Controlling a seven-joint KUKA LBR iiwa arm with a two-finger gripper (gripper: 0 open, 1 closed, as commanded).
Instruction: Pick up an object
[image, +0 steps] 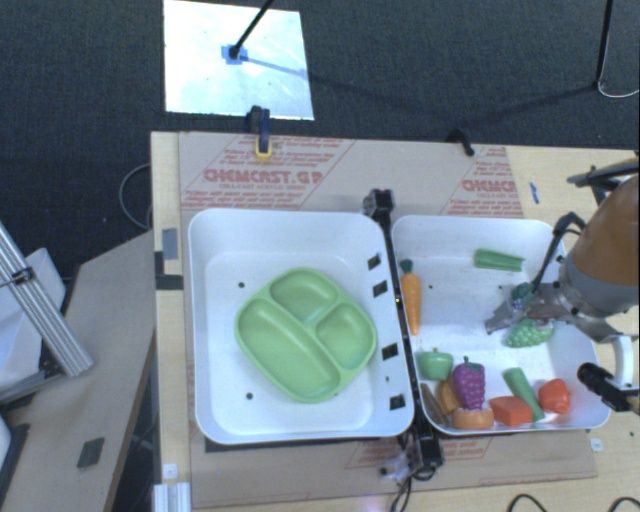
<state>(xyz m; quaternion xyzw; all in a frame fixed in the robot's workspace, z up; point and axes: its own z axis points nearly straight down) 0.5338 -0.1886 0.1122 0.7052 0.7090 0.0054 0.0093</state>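
Observation:
My gripper (512, 312) hangs low in the right bin (450, 240), at its right-hand side, reaching in from the right edge of the view. Directly beside and partly under it lies a light green leafy toy vegetable (530, 336). An orange carrot (410, 297) lies along the bin's left wall. A green bean-like piece (498, 260) rests toward the back. Along the front wall sit a green pepper (434, 362), purple grapes (468, 382), a red block (511, 409), a green piece (523, 389) and a red tomato (555, 397).
The left bin (230, 240) holds a green divided plate (305, 333). A black divider with clips (392, 300) runs between the bins. The arm's grey-and-orange body (610, 255) overhangs the right bin's right wall. Cables lie off the bench at the front.

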